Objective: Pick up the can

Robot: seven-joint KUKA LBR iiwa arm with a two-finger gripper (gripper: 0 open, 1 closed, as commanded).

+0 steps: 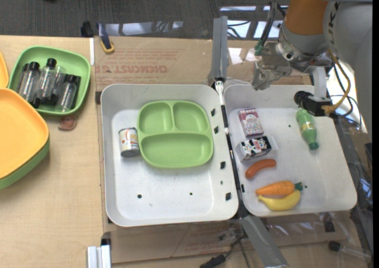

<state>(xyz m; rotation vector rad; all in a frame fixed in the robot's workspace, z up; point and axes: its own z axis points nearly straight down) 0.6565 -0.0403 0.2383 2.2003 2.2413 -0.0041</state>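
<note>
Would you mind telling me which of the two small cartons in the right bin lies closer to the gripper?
The pink-and-white carton, the one farther up the right bin, lies closer to the gripper. The black-and-white carton sits below it, just above the sausage.

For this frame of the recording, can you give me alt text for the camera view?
A small can lies on its side in the left bin, touching a green divided plate, while the gripper hangs over the back edge of the right bin. That bin holds two small cartons, a green bottle, a sausage, a carrot and a banana.
</note>
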